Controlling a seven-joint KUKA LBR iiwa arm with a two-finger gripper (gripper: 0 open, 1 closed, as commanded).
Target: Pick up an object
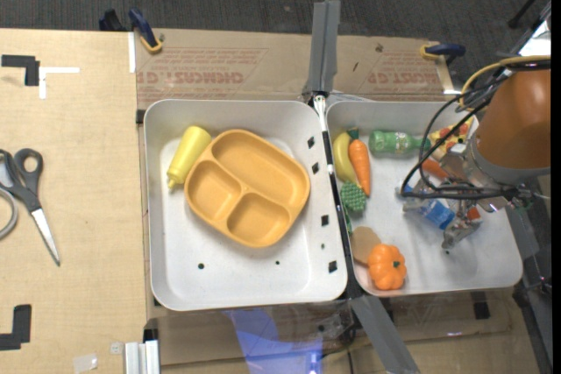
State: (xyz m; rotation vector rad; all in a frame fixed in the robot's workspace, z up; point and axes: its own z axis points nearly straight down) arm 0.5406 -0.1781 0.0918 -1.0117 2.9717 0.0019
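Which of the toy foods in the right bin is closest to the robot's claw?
The green bottle, lying on its side at the bin's far edge. The carrot, corn and pumpkin lie further left of the gripper.

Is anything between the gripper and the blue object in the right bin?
Nothing visible. The gripper sits right beside the blue object in the right bin; the green bottle, carrot and small pumpkin lie off to the sides.

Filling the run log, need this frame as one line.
stage: reaching | gripper: low in right bin, over blue object | grasp: unconfirmed | left bin: yellow tray
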